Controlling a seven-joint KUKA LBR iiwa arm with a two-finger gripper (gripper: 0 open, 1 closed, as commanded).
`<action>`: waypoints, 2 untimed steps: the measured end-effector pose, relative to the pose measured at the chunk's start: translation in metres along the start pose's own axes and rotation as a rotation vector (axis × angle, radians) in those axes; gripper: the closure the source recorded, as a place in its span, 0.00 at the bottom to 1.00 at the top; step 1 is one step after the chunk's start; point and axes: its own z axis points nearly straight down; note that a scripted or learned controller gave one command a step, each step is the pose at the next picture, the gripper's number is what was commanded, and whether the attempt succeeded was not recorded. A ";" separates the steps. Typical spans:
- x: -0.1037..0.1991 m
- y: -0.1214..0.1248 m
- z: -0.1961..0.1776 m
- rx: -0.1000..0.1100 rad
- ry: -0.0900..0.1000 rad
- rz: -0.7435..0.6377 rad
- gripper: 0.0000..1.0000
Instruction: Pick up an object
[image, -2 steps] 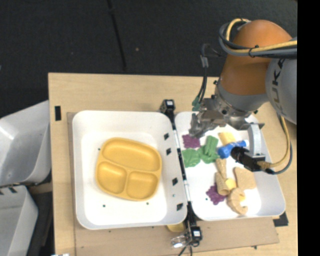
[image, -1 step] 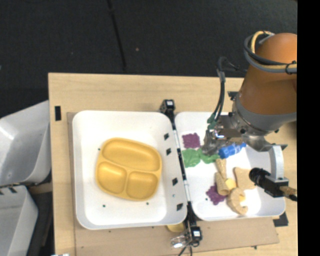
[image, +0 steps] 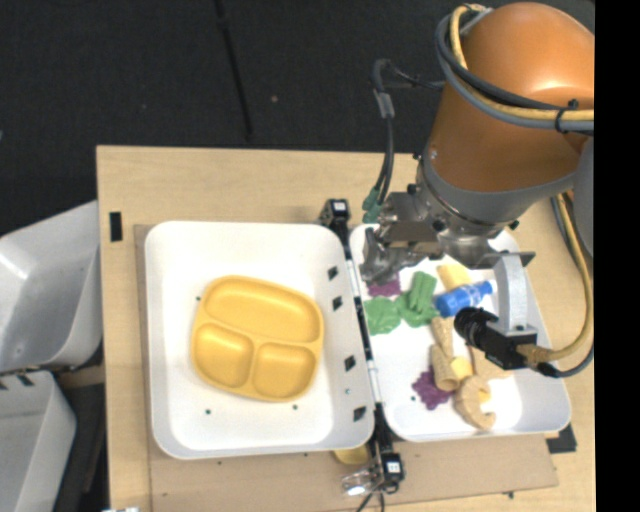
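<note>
A dark floor surrounds the pale wooden bench (image: 120, 180), which carries two shallow white bins side by side. The left bin (image: 165, 400) holds a yellow divided plate (image: 258, 335). The right bin (image: 545, 405) is crowded, and the tool (image: 385, 258) hangs over its far left corner, under the grey and orange arm (image: 505, 100). Whether the tool is spread or pressed together I cannot tell — the wrist hides its tips.

The likeliest target is the green toy (image: 400, 305), just beside the tool near the bin's left wall. Its long axis seems to run from the left wall up toward the far right, the thicker end at the wall.

The risk is crowding. A purple piece (image: 383, 287) touches the green toy on the far side, and a blue bottle (image: 462, 298) lies just to its right — a descent could catch two things, or nudge the toy against the wall and close on nothing. The tan pieces (image: 455, 375) nearer the front edge lie well clear.
</note>
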 end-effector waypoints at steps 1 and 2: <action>-0.006 0.000 -0.008 0.005 -0.005 0.004 1.00; -0.006 0.001 -0.018 0.005 -0.006 -0.005 1.00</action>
